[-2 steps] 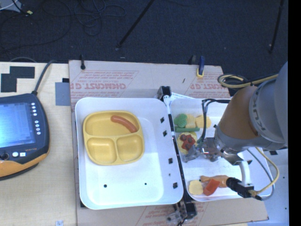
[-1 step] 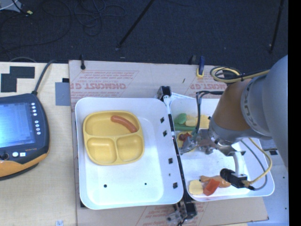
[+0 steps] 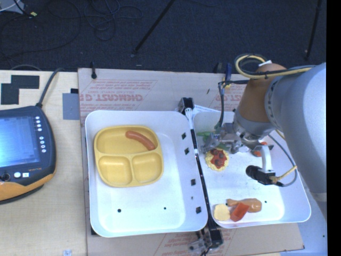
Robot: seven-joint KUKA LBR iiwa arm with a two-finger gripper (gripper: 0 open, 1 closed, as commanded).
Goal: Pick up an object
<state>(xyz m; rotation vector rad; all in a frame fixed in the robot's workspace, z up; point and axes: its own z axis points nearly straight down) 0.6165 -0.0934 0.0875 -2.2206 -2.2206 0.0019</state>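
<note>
Where the bench (image 3: 58, 207) meets the far side, it gives way to dark carpeted floor crossed by cables, and a sheet of printed cardboard (image 3: 138, 92) lies under two shallow white bins set side by side. Left of them a teach pendant (image 3: 21, 151) with a lit screen rests on the bench. The left bin (image 3: 138, 212) carries a yellow divided plate (image 3: 128, 156), and a toy sausage (image 3: 141, 138) lies in the plate's far compartment. The right bin (image 3: 256, 196) holds a small pizza-like toy (image 3: 217, 159) near its far-left part, and a cluster of toy food (image 3: 238, 208) against its near wall.

Reaching in from the right, the grey arm (image 3: 298, 116) bends down over the right bin's far half, its orange band (image 3: 258, 97) above the wrist. The gripper (image 3: 221, 143) hangs just beside or touching the far edge of the pizza-like toy; whether it is spread or closed, or has hold of anything, I cannot tell, as the wrist hides it.

White floor lies open in the near half of the left bin, and between the pizza-like toy and the toy food cluster in the right bin.
</note>
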